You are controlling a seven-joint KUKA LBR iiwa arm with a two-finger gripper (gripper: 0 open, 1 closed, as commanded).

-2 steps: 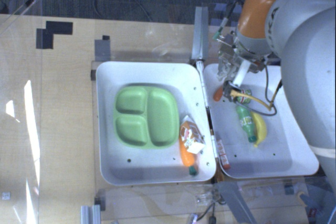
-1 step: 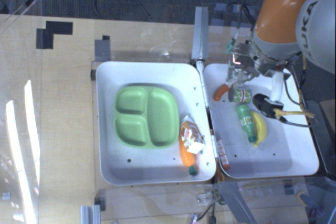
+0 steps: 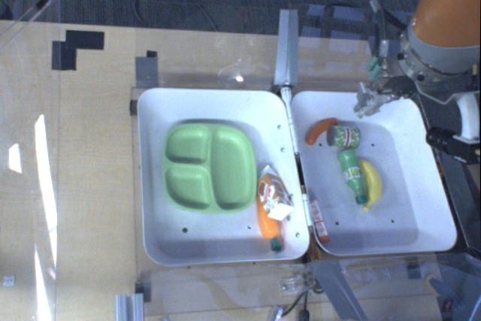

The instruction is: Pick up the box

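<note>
Status: the pick is not yet done. Nothing hangs from the hand (image 3: 370,95), and no grasp on the box is visible.

The arm (image 3: 451,4) enters from the right and sits over the upper right corner of the right bin (image 3: 421,237). The hand hovers near that bin's far rim, close above the can. Whether its tips are apart or together cannot be told; the metal parts are small and blurred.

The box (image 3: 318,219) appears to be the thin red and white carton leaning along the left wall of the right bin, close to the near corner. It lies well apart from the hand, with the other items between.

Other contents of the right bin: a sausage (image 3: 321,128) touching a green can (image 3: 344,136), and a green bottle (image 3: 352,175) lying against a banana (image 3: 370,184).

The left bin (image 3: 161,237) holds a green divided tray (image 3: 210,166), a snack packet (image 3: 273,195) and a carrot (image 3: 268,225) at its right wall.

Remaining steps, as judged: travel toward the near left corner, descend, close on the carton, lift. The wall beside the carton may obstruct one tip.
</note>
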